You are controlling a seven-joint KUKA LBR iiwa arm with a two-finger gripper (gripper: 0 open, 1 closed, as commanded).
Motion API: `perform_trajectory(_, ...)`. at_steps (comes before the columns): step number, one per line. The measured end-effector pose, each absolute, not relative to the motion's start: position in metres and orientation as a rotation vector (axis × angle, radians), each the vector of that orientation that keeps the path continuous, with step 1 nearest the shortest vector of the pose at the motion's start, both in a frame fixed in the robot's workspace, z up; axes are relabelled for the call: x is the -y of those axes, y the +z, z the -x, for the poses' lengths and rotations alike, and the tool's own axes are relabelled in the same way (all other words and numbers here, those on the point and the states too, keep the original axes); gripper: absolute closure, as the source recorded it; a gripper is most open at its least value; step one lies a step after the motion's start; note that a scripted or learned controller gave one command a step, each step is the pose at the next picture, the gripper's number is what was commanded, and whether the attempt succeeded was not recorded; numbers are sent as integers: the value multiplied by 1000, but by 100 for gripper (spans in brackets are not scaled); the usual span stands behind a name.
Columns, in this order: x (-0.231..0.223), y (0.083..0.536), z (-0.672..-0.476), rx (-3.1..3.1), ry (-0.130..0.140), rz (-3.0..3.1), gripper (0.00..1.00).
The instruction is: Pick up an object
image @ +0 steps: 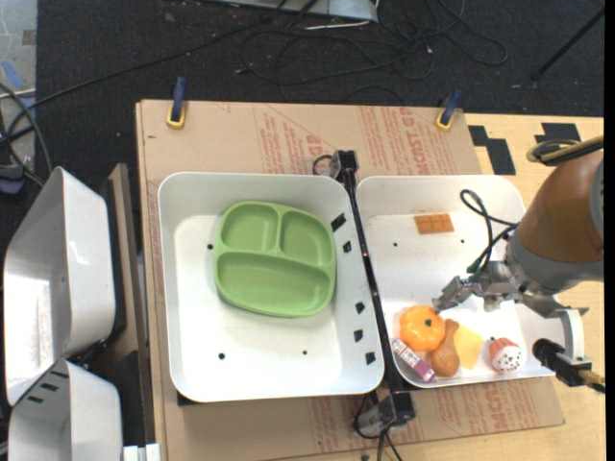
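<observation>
Several small objects lie at the front of the right bin (pixel 480 196): an orange pumpkin-shaped toy (pixel 421 327), a brown drumstick-shaped piece (pixel 447 351), a yellow wedge (pixel 468 345), a small pink and purple tube (pixel 410 357) and a white ball with red spots (pixel 504 355). A flat orange cracker (pixel 433 223) rests near the bin's back. My gripper (pixel 461 294) hangs low over the right bin, just above and to the right of the pumpkin toy. Nothing shows in its grasp.
The left bin (pixel 183 286) holds a green divided plate (pixel 277 259). A black divider (pixel 357 257) runs between the bins. A black cable (pixel 485 221) loops over the right bin near the arm (pixel 567 229). White containers (pixel 58 277) stand off the bench's left side.
</observation>
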State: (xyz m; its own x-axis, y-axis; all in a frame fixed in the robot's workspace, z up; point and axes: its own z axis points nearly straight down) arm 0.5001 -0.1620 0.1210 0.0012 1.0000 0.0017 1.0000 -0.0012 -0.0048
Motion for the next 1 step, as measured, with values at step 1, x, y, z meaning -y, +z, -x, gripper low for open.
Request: perform_trajectory(1,162,91,-500,2218,2,2222,0)
